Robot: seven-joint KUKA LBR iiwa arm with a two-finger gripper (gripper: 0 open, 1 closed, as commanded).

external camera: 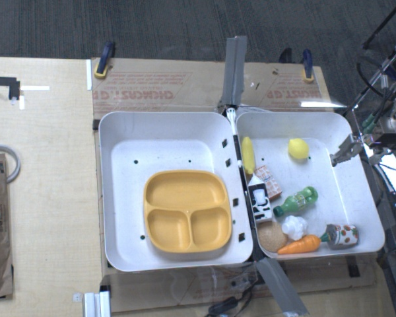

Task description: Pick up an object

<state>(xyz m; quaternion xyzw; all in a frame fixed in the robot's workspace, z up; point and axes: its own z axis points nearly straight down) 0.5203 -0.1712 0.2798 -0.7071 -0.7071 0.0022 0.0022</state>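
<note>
Your hand [343, 152] sits at the right bin's [366, 197] far edge — you cannot tell its grip — lemon [298, 149] nearby.

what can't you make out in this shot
- Claw: small and thin at the right bin's rim; open or shut is unclear.
- Arm: cut off by the right edge.
- Carton: label too small to read.
- Cookie: partly behind the carrot.
</note>
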